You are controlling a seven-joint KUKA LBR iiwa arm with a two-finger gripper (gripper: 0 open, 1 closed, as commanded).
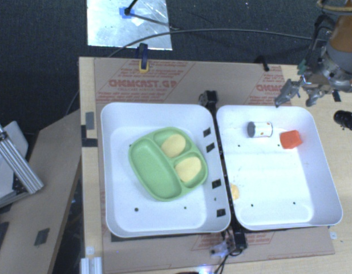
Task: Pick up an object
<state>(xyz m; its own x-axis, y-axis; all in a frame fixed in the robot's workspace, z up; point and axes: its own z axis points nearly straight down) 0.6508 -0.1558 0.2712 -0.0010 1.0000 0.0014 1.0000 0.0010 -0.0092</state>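
camera view shows the arm [341, 33] at the far right corner of the bench, grey with an orange band at the top of the frame. its wrist is bent toward the left, and the gripper [298, 93] hangs over the far right edge of the right bin [321, 170], above the rim and not down inside the bin. the two fingers [285, 93] look spread apart with nothing between them, though the metal parts are small and a little blurred here, so this is only how it seems.

inside the right bin, in its far part, lies a small cylinder [259, 129], white with a dark grey end, on its side. just to the right of it is an orange block [290, 139], matte with soft corners. the two are near but not touching. a small yellow piece [235, 192] sits at the near left wall of this bin.

the left bin [116, 170] holds a green tray [158, 173], smooth plastic, rounded, with three compartments. the two smaller compartments on its right side each hold a pale yellow oval thing [174, 145], [189, 167]; the long compartment is bare.

both bins are shallow, white and glossy, with small dark holes in the floor, and they rest on a brown board [164, 79] with red print.
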